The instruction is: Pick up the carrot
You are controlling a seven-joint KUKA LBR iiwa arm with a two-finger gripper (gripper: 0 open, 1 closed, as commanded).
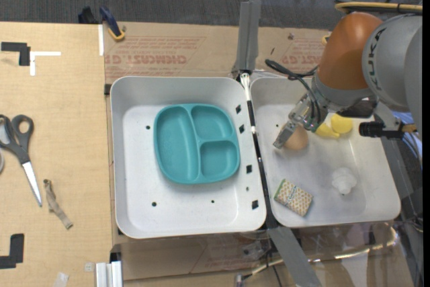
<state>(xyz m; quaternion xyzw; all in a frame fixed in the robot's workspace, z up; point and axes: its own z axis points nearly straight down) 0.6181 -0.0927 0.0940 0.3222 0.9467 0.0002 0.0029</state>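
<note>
**A:** We are over the right bin (373, 165), and the gripper (290, 133) hangs low in its upper left part, right against a rounded orange-tan thing.

**B:** We take that for the carrot (299, 141). From this slant it is small and partly covered, so it may be something else, but nothing else in the bins is a likelier match.

**A:** Agreed. The yellow object (334, 126) lies just beside it, under the wrist. The white lump (343, 180) and the patterned packet (293, 197) lie nearer the front of the bin, apart from it.

**B:** Is the tool open or closed?

**A:** We cannot tell, because the arm's own bulk crowds the view. We see metal touching or overlapping the carrot's left side, and we see no proof of a grasp.

**B:** So we call this the approach-and-grasp step, with the lift not yet done.

**A:** Yes. The carrot looks to be resting on the bin floor, near the wall shared with the left bin (134, 165), where the teal plate (198, 142) lies.

**B:** What does the next move call for?

**A:** We judge that it needs a firm closure centred on the carrot, then a straight rise. A rounded thing could roll out sideways, and the yellow object is close enough to get nudged.
</note>
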